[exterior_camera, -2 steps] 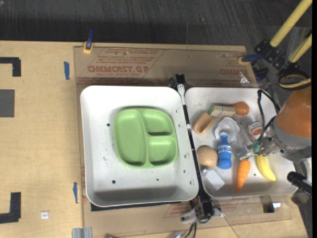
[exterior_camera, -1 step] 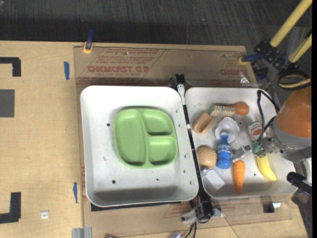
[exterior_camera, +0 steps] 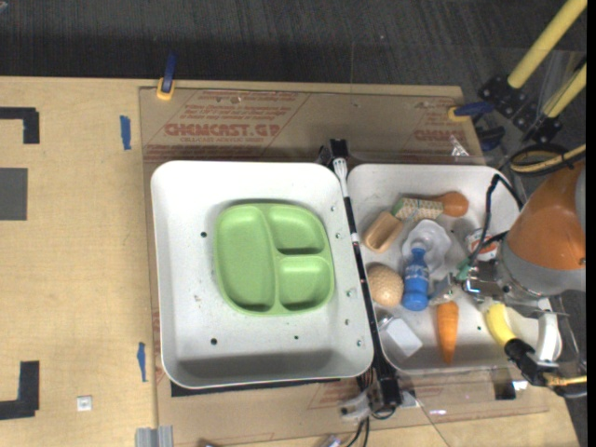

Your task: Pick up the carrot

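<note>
The orange carrot (exterior_camera: 447,330) lies in the right bin (exterior_camera: 372,180) near its front wall, pointing toward the front edge. The gripper (exterior_camera: 468,280) hangs over the right side of that bin, just above and to the right of the carrot's thick end, below the arm's orange band (exterior_camera: 551,232). Nothing is visibly held in it.
A blue bottle (exterior_camera: 416,278), a tan egg-shaped thing (exterior_camera: 385,286), a bread roll (exterior_camera: 382,231), clear plastic (exterior_camera: 426,235) and a white block (exterior_camera: 403,336) crowd the carrot's left. A yellow banana (exterior_camera: 500,325) lies to its right. The left bin (exterior_camera: 177,277) holds a green divided plate (exterior_camera: 275,256).
</note>
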`<state>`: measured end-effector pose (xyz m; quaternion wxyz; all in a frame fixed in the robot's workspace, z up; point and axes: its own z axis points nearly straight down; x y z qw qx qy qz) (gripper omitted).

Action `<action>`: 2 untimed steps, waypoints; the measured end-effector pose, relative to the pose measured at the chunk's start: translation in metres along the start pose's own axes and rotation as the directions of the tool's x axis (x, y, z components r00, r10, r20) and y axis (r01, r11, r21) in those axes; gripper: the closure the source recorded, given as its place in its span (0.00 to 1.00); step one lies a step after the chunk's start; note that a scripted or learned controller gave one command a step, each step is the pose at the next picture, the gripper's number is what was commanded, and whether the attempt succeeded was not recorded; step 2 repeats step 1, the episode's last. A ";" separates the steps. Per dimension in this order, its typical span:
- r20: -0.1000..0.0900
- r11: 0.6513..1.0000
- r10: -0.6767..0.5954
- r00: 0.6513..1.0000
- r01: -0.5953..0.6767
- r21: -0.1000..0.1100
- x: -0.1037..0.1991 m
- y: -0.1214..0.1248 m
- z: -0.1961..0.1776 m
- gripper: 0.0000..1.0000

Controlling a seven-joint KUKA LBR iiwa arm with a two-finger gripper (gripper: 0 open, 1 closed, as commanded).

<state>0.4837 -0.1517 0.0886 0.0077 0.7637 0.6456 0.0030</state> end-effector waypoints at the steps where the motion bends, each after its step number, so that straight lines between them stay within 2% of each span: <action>1: 0.008 1.000 0.003 1.000 -0.003 -0.009 -0.003 0.002 -0.011 1.00; 2: 0.008 1.000 0.003 1.000 -0.003 -0.009 -0.003 0.002 -0.011 1.00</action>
